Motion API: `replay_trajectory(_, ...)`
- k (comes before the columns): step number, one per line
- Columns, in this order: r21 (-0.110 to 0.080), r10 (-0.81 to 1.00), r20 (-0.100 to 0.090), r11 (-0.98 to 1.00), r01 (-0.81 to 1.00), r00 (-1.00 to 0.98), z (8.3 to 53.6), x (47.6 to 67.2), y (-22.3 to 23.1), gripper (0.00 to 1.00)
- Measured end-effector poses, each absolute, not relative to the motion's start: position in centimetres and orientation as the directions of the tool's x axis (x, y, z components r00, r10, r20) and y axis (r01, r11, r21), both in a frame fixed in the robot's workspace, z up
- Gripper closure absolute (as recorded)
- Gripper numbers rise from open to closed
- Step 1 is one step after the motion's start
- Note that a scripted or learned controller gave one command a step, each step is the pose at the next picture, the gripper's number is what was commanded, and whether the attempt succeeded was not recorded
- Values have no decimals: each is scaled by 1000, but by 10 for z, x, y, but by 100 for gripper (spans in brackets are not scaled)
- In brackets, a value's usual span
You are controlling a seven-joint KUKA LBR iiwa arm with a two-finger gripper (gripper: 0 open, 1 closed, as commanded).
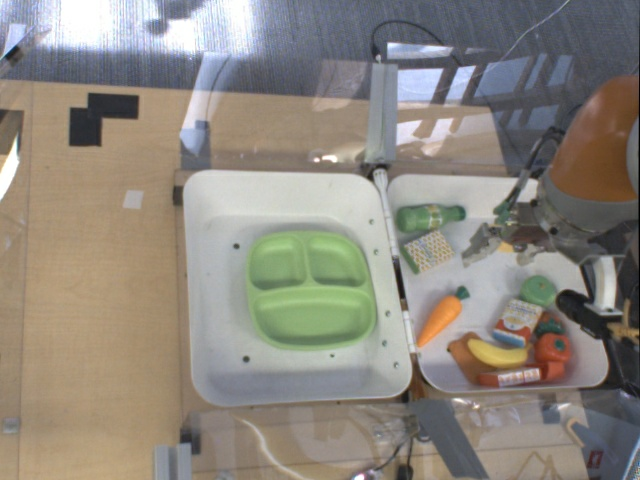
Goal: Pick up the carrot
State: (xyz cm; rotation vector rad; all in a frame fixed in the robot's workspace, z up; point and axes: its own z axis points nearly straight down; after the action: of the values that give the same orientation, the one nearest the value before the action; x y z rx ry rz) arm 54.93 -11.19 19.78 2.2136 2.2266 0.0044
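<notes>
Nearest my viewpoint, along the front edge of the right bin (598, 376), I see a cluster of toy food: a banana (497, 352), a tomato (553, 348), a red packet (512, 376) and a small carton (516, 319), all touching or just beside one another. The carrot (442, 315) lies just left of this cluster, on the bin floor near the divider between the bins, tilted with its green top pointing up-right; nothing grips it. In the left bin (205, 298), a green sectioned plate (311, 289) sits flat near the centre. Further back in the right bin, a round green lid (539, 290) lies near the carton, a patterned box (428, 251) rests above the carrot, and a green bottle (431, 216) lies on its side near the far wall. The fingers (497, 241) hang right of the box, well apart from the carrot, spread open with nothing between them. The surface (90, 298) extends left of both bins.
</notes>
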Motion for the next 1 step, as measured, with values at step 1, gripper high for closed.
replay_trajectory(1,15,994,-2,107,994,-107,90,524,-89,0)
